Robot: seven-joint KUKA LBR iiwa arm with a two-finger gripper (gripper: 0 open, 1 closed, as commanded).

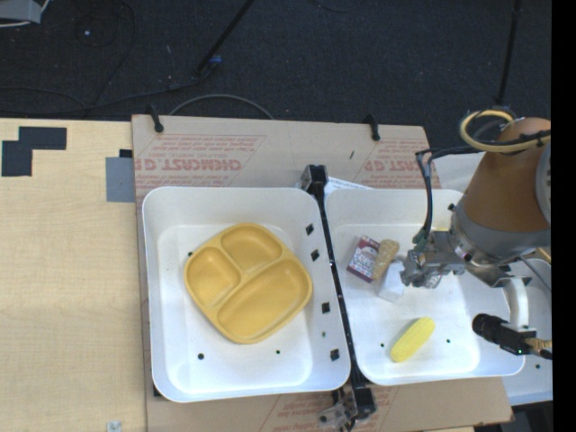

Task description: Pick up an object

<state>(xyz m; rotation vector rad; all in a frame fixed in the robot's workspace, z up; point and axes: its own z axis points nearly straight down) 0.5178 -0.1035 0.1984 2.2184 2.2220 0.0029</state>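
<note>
Right bin [450, 367] | gripper [421, 271] low, opening unclear | beside small packet [364, 259]

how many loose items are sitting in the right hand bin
3: a corn cob near the front, a small purple packet and a tan piece beside it. The gripper may hide more.

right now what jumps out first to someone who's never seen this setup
The yellow divided plate catches the eye first, lying alone in the left bin. In the right bin a yellow corn cob lies near the front, with a small purple packet and a tan object beside it further back. The grey arm with its orange band reaches in from the right, its gripper low over that bin.
</note>
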